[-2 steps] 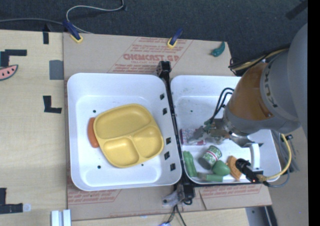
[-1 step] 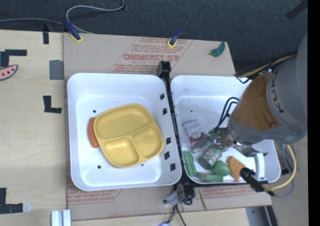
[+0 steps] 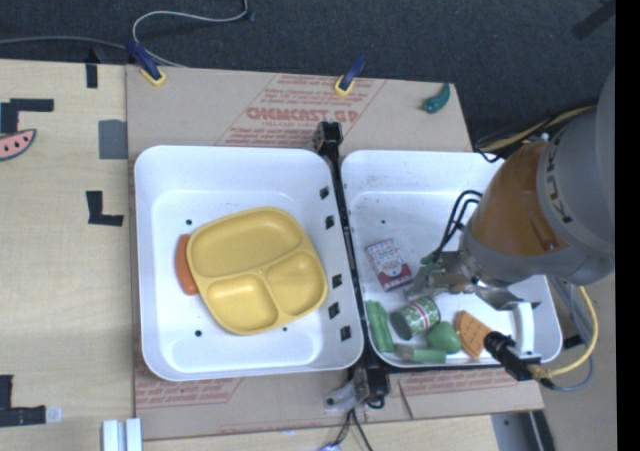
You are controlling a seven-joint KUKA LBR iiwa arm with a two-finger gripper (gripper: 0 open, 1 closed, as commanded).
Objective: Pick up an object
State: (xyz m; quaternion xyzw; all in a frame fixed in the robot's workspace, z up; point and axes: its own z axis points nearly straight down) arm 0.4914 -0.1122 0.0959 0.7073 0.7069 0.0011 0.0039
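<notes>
My gripper (image 3: 434,277) is low inside the right bin (image 3: 420,171), under the orange wrist band. It hovers just right of a small red-and-white box (image 3: 387,264) and just above a green can (image 3: 416,317) lying on its side. A long green piece (image 3: 377,323) lies against the bin's left wall. Another green item (image 3: 436,343) and an orange item (image 3: 472,326) rest near the front wall. Nothing is visibly held.
The left bin (image 3: 160,199) holds a yellow divided plate (image 3: 256,267) with an orange object (image 3: 185,265) poking out at its left. A black divider (image 3: 336,229) runs between the bins. The arm's grey body (image 3: 570,209) covers the right bin's right side.
</notes>
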